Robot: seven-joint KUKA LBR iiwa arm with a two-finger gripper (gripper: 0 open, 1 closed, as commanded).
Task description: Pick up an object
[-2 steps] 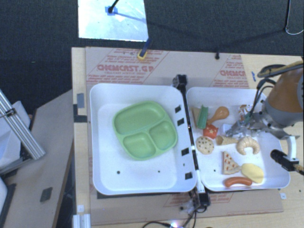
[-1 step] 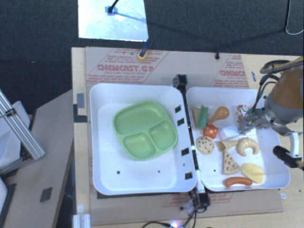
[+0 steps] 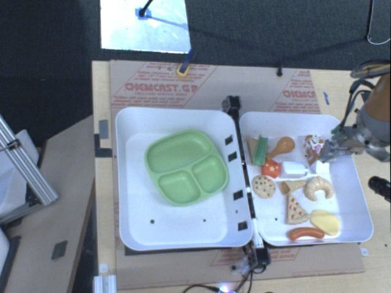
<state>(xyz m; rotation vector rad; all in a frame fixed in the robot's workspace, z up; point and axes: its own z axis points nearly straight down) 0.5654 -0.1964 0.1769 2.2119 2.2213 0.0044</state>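
Note:
The right bin (image 3: 360, 215) holds several toy foods: a green vegetable (image 3: 261, 149), a drumstick (image 3: 281, 145), a red tomato (image 3: 270, 168), a white block (image 3: 294, 168), a cookie (image 3: 264, 187), a croissant (image 3: 319, 188), a pizza slice (image 3: 295, 210), a sausage (image 3: 305, 233), a yellow piece (image 3: 325, 222) and a red-and-white piece (image 3: 314, 146). My gripper (image 3: 333, 149) reaches in from the right and sits low over the bin's upper right part, right beside the red-and-white piece. Nothing is visibly held.
The left bin (image 3: 131, 224) carries a green divided plate (image 3: 185, 166). A black hinge strip (image 3: 240, 176) runs between the bins. The grey arm (image 3: 374, 127) with cables stands over the right bin's far right edge. Cardboard lies under both bins.

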